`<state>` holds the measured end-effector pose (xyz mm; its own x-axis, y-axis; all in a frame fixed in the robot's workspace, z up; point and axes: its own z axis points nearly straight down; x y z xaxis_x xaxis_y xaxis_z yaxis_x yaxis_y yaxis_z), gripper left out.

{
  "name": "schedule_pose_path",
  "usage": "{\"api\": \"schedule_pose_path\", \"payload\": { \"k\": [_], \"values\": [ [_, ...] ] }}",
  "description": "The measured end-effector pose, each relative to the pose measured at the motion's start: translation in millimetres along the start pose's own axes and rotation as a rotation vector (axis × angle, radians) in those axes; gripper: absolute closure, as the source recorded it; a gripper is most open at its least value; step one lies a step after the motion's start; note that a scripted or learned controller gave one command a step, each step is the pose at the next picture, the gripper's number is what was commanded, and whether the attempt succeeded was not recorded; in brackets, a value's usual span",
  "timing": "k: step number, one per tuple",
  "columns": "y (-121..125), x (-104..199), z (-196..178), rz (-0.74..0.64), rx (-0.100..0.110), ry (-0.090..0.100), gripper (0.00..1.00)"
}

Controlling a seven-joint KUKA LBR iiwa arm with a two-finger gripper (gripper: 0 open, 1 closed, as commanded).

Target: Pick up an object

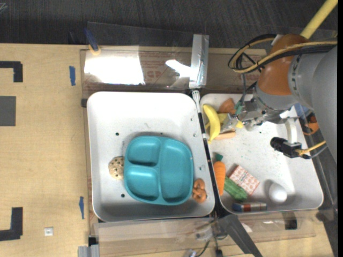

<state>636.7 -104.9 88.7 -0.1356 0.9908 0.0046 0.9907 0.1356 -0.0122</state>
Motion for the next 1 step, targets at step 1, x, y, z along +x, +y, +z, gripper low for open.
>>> {"api": "schedule_pose_path", "payload": {
  "k": [1],
  "values": [
    [17.3,-10.3,-54.9,-0.284,0.035,0.010,0.00]
  ]
}}
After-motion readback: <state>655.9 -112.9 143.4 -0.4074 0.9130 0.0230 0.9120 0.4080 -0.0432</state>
